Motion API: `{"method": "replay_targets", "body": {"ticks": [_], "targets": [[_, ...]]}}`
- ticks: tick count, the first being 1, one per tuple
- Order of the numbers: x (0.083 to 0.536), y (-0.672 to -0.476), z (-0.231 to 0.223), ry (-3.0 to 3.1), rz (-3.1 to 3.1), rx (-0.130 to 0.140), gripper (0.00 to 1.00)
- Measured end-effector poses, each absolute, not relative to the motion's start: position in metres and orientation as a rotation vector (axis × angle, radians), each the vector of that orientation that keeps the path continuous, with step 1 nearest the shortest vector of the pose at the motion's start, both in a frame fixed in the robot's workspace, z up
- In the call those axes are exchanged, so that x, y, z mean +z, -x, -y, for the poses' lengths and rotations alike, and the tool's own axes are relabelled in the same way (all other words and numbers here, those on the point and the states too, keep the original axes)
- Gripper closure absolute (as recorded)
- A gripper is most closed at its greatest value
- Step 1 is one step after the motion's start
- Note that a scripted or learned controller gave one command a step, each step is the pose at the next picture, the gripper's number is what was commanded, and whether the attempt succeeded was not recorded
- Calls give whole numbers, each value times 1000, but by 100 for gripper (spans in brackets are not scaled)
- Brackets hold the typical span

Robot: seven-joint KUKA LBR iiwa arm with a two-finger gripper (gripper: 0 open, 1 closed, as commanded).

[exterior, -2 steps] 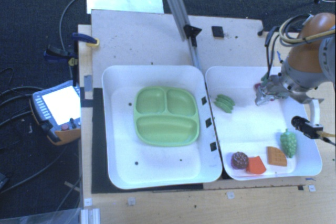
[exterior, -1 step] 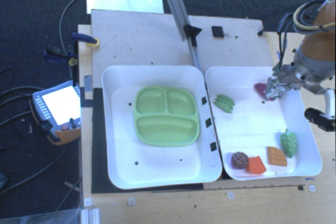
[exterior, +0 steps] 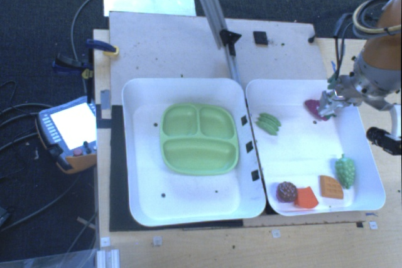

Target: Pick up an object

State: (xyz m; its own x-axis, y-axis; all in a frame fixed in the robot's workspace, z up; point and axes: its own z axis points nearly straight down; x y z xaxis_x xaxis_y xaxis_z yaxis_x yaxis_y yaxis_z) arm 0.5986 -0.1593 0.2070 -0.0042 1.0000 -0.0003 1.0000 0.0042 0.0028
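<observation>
My gripper hangs over the far right part of the right bin, directly over a dark red piece that shows beside its fingers. A green pea pod lies near the bin's left wall. Along the front of the right bin sit a dark brown round piece, an orange wedge, an orange-brown cracker-like piece and a green grape bunch.
The left bin holds a green divided plate. A slanted metal pole crosses the board behind the bins. A tablet-like pendant and cables lie on the floor at left.
</observation>
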Motion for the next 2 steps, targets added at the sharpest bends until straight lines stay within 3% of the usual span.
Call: {"method": "replay_targets", "body": {"ticks": [2], "targets": [[221, -572, 51, -2211, -2235, 3, 100]]}}
